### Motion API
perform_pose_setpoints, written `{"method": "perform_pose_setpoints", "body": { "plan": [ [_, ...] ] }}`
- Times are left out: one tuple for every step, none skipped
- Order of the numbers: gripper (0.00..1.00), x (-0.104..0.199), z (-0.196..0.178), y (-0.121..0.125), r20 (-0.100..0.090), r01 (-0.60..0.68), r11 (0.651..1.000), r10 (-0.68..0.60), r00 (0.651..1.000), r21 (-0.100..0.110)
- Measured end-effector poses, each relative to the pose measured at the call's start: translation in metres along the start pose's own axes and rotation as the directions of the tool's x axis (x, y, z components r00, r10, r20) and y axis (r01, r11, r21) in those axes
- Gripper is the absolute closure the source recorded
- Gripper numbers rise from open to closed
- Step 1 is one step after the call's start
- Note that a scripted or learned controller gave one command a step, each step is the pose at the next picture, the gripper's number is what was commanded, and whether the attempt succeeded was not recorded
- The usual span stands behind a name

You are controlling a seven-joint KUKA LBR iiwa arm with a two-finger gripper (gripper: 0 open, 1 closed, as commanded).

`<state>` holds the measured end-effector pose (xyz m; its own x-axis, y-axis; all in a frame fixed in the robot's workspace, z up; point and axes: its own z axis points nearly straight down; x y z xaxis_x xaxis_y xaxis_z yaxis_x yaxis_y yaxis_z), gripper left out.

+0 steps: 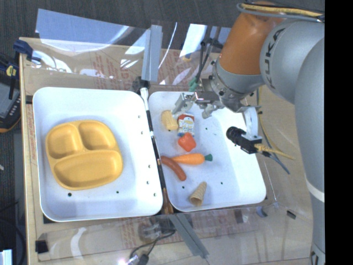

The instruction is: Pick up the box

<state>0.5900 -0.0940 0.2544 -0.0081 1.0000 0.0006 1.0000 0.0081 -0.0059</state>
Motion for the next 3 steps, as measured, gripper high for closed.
{"method": "perform_pose_setpoints", "body": {
  "plan": [
    [0.00, -0.053, -0.009, 0.041, 0.001, 0.065, 0.998, -0.065, 0.998, -0.004],
    [0.00, -0.059, 0.043, 0.067, 0.000, 0.248, 0.969, -0.248, 0.969, -0.001],
    [0.00, -0.062, 0.158, 0.070, 0.006, 0.257, 0.966, -0.257, 0.966, -0.011]
  ]
}}
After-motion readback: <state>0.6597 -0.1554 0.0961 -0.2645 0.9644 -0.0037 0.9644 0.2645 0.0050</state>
